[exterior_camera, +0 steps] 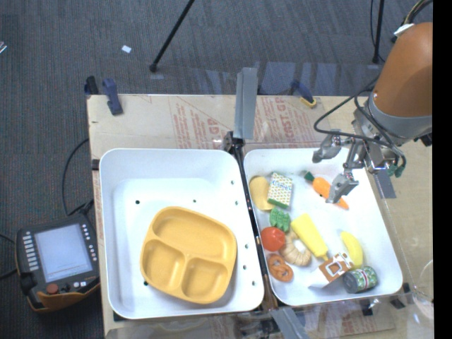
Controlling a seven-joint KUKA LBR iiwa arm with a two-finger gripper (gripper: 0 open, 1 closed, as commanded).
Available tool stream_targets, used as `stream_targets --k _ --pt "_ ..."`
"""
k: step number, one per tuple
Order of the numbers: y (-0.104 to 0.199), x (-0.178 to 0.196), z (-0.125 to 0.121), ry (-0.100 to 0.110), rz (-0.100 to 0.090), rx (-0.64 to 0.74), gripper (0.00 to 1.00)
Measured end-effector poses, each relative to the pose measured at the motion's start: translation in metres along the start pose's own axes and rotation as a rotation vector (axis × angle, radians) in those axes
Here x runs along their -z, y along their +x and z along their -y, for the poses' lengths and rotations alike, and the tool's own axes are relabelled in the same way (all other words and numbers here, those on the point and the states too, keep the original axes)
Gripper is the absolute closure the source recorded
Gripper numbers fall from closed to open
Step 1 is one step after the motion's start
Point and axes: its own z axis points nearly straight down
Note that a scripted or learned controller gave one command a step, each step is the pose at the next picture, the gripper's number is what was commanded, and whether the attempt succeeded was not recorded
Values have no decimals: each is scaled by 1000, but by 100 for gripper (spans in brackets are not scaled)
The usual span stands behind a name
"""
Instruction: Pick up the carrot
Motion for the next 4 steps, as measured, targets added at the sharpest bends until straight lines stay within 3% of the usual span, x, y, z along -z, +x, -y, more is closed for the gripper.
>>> stream_targets --k 1,2,3,4 --pt "-19 -102 24 -3 -13 -30 0" --pt "-41 -187 56 -2 -10 -63 0" --pt "-45 -169 54 0 4 -56 100" --pt "40 -181 89 0 -1 -169 100"
